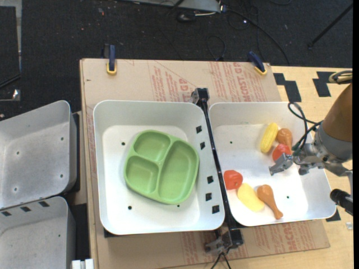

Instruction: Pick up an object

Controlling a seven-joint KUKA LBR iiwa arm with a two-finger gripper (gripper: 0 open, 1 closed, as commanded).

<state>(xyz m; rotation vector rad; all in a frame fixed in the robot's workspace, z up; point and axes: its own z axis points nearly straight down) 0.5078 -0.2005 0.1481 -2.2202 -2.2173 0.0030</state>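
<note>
Two shallow white bins sit side by side on a cardboard-covered bench. The left bin (112,206) holds a green divided plate (161,166) with three compartments, lying flat a little left of that bin's middle.

The right bin (241,116) carries the toy food. A yellow corn cob (268,137) lies toward the far right part, tilted, with an orange-brown piece (285,135) just beside it on the right. A small red item (280,151) sits just near of those two, partly covered by the gripper. Toward the near side, a red tomato-like piece (233,179) rests close to the divider between the bins; a yellow lemon-shaped piece (250,198) lies just near and right of it, and a brown drumstick (269,199) touches or nearly touches the lemon's right side, its thin end pointing to the near right.

The arm comes in from the right, its orange band (341,116) at the frame's edge. The gripper (285,162) hangs low over the right half of the right bin — right at the small red item, near of the corn cob. Whether the fingers are apart or together cannot be told; the dark metal parts blur together there, and nothing is clearly seen held between them.

Two more white trays (33,144) lie off the bench at the left, and two clamps (111,60) hold the cardboard's far edge.
</note>
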